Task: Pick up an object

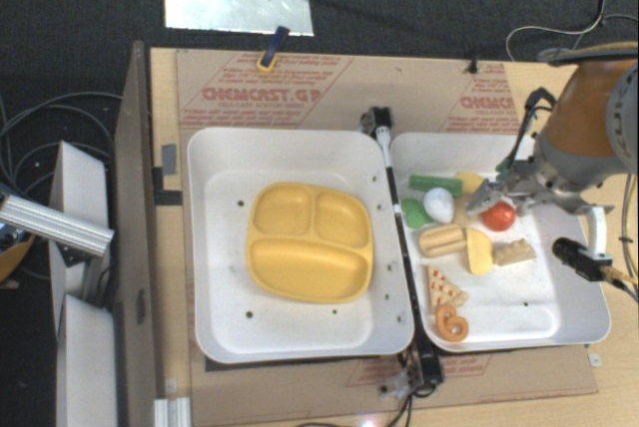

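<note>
Gripper (496,199) low in the right bin (569,315), right over a red tomato (498,215).
Whether its fingers are spread or closed cannot be told, nor whether the tomato is held (the wrist hides the contact). Toys crowd close by: a white egg (438,205) and a green piece (435,183) to the left, a yellow piece (471,184) beside that, a bread roll (442,239) and a yellow wedge (479,250) below, a brown piece (515,252) just right of the wedge, a pizza slice (442,286) and a pretzel (451,323) nearer the front. The left bin (225,315) holds a yellow divided tray (308,242).
</note>
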You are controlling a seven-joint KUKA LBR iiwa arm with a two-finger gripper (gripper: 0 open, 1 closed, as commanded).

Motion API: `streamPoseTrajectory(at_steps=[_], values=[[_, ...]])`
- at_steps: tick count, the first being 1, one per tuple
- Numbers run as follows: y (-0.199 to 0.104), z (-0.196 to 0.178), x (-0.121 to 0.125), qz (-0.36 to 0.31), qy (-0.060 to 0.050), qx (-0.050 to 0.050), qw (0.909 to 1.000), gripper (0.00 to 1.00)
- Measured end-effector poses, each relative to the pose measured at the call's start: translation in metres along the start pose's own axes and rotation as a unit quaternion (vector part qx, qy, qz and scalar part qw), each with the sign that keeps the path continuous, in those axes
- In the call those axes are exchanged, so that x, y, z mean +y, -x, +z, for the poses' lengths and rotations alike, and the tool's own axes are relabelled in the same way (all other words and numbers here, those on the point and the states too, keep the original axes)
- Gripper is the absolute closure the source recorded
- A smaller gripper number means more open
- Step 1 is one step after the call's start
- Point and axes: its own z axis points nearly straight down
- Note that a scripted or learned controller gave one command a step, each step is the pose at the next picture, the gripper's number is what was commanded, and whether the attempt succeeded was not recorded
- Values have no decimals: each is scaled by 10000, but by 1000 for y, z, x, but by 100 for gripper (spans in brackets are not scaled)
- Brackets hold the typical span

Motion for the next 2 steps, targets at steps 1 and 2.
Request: streamPoseTrajectory(at_steps=[1,2], values=[[3,32,6,7,51,-1,10000,0],[3,18,9,0,94,-3,10000,100]])
